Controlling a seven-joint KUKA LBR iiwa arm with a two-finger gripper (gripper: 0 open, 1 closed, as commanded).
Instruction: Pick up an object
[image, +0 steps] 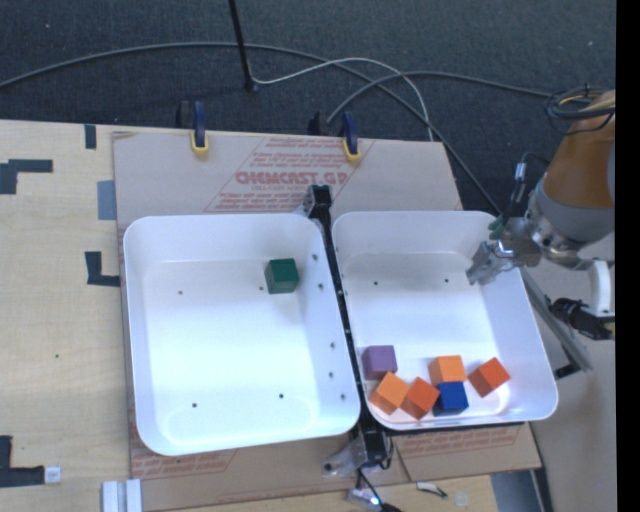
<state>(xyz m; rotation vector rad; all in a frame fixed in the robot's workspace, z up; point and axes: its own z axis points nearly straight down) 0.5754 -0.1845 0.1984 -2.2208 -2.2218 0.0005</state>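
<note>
A green cube (282, 274) lies alone in the left bin (150, 300), toward its far right. In the right bin (430, 300), along the near edge, sits a cluster: a purple cube (379, 360), three orange cubes (390, 391) (446, 369) (489, 376) and a blue cube (452, 398). My gripper (487, 264) hangs over the right bin's far right rim, well away from the cluster. Nothing shows between its fingers.
Both bins rest on a cardboard sheet (290, 170) held by two blue-and-yellow clamps (199, 128) (349, 135). A black divider clip (320, 200) sits between the bins at the back. Cables (330, 70) trail across the dark floor behind.
</note>
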